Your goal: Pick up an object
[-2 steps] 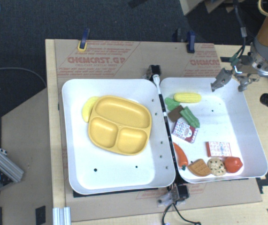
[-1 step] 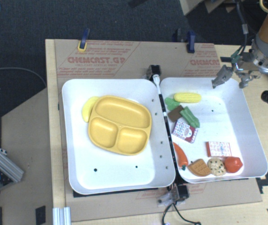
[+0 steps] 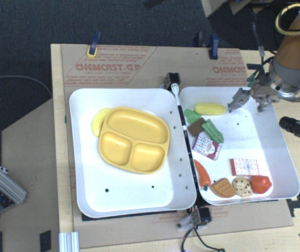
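Gripper (image 3: 250,100) is seen spread open with nothing between its fingers, above the far part of the right bin (image 3: 276,140).

Relative to that bin: a corn cob (image 3: 210,109) lies at its far left, just beside the gripper; a green piece (image 3: 211,130) and a red-and-white packet (image 3: 207,146) are placed along its left side; a cookie (image 3: 241,185) and a tomato (image 3: 260,183) are found at its near edge.
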`<action>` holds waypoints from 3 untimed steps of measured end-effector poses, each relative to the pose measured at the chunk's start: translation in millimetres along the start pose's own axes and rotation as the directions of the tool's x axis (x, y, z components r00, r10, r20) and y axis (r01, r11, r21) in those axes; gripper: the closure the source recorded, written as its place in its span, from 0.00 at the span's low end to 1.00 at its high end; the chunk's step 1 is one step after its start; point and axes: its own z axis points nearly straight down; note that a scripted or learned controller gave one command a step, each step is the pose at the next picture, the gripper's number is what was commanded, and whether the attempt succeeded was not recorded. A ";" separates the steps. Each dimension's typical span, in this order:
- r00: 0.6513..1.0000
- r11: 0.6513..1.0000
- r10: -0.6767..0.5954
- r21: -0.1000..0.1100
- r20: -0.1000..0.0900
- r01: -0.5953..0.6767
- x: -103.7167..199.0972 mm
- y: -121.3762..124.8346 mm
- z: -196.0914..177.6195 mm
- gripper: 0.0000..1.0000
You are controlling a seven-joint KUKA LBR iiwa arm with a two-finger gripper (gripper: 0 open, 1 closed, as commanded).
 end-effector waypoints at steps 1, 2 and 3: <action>1.000 1.000 0.000 -0.001 0.000 0.000 2.3 -3.3 43.3 0.00; 1.000 1.000 0.000 0.000 0.000 0.000 3.4 -4.3 97.0 0.00; 1.000 1.000 0.001 -0.008 0.002 -0.001 2.7 -2.0 82.0 1.00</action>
